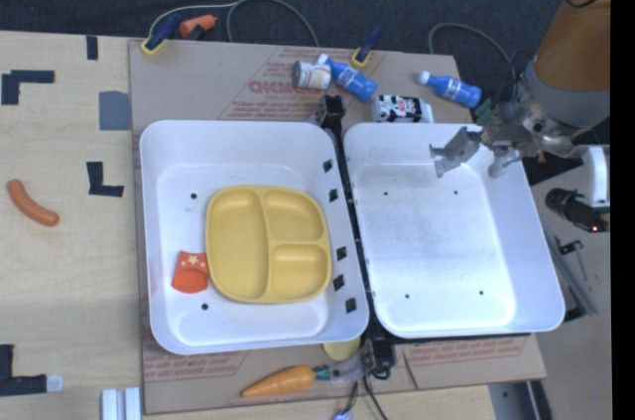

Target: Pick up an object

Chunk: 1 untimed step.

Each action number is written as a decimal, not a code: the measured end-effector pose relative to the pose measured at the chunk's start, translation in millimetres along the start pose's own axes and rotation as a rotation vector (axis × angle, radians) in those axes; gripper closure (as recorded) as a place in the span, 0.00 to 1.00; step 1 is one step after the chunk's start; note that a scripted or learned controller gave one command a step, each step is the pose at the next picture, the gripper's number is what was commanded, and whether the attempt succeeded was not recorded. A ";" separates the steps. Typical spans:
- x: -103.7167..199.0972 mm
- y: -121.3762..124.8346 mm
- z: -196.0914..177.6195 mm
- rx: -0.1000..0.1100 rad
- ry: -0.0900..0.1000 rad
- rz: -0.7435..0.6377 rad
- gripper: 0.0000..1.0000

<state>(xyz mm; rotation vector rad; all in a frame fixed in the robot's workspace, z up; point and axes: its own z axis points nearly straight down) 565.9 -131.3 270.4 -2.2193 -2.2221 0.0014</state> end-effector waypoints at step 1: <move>19.4 -16.0 153.9 0.013 0.003 0.000 0.00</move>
